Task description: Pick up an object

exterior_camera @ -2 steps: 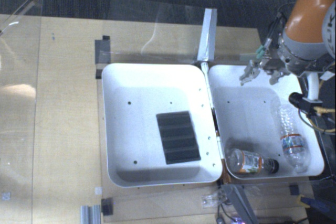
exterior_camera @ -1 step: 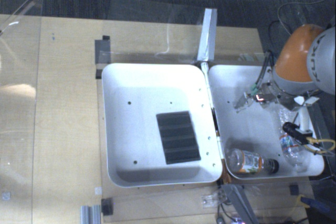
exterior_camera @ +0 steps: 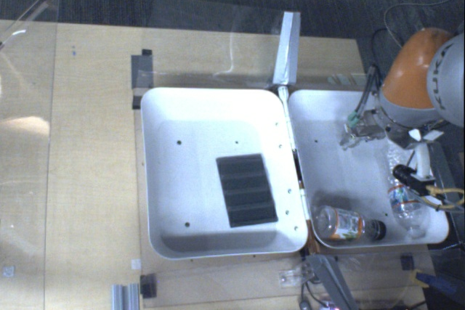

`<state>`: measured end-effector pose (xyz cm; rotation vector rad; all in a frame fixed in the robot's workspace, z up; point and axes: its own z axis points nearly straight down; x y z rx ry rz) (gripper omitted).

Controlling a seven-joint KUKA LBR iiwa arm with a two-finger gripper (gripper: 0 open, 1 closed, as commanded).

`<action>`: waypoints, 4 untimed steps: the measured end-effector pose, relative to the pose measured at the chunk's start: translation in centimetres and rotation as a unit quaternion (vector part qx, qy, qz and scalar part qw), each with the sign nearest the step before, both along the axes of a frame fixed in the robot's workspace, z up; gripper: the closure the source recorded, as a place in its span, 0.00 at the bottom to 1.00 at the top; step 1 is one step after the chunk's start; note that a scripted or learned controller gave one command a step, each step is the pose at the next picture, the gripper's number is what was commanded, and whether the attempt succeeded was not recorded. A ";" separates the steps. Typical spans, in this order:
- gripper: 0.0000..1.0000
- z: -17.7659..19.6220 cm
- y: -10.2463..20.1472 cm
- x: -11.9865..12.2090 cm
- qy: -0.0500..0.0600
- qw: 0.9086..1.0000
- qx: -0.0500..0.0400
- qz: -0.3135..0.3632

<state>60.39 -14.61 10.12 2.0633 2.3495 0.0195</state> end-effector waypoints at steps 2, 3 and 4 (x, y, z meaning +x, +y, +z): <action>0.00 -1.3 4.8 6.6 0.007 1.000 -0.001 0.019; 0.00 0.8 -3.6 0.6 0.007 0.996 0.001 -0.085; 0.00 2.5 -2.3 -2.7 0.006 0.997 0.001 -0.073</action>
